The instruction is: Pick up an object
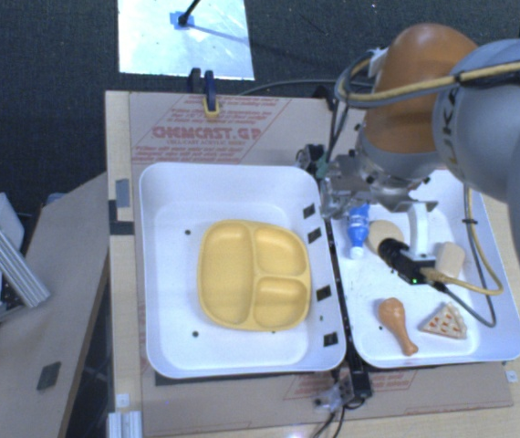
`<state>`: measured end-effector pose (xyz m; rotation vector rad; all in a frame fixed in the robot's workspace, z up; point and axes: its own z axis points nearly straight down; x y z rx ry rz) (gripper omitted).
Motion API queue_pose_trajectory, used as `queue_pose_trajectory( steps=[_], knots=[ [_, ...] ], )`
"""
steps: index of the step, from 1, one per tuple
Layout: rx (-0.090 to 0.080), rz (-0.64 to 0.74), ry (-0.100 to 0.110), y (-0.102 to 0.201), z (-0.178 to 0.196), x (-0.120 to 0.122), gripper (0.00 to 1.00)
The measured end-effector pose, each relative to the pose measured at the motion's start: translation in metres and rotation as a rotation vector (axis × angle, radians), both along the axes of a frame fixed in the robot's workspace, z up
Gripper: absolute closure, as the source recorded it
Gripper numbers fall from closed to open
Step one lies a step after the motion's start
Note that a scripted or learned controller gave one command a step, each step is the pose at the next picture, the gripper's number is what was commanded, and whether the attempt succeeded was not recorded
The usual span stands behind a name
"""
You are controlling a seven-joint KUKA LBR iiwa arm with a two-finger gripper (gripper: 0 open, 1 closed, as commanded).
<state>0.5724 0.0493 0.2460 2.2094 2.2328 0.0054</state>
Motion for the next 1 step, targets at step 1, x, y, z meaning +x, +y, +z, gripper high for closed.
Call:
queue_pose_trajectory(
  steps=[1],
  knots=[
    [0.0,0.0,0.002,0.0594,-0.0062,-0.0066,1.0]
  ],
)
